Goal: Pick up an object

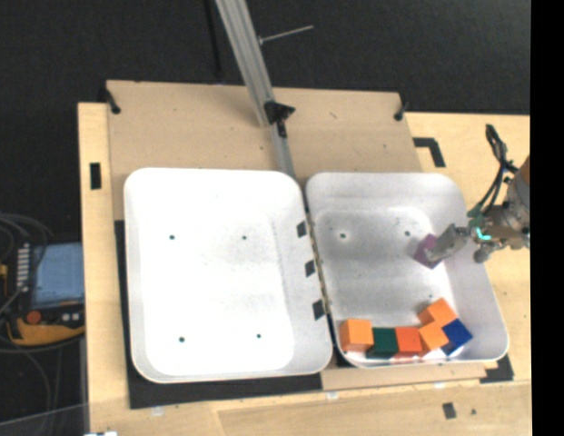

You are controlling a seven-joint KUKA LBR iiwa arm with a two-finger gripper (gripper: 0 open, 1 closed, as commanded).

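My gripper [470,241] reaches in from the right edge over the right side of the right bin [381,198]. A small purple block [430,250] sits right at its left tip, touching or nearly touching it, and I cannot tell whether it is held. Along the bin's front wall lies a row of blocks: an orange block [358,333], a green block [384,341], another orange one [409,340], a third orange block [437,319] and a blue block [456,334].
The left bin [218,271] lies beside the right one, a dark divider with clips between them. A slanted metal rod [254,71] rises behind the bins. Cables and a blue device [59,275] lie off the bench's left side.
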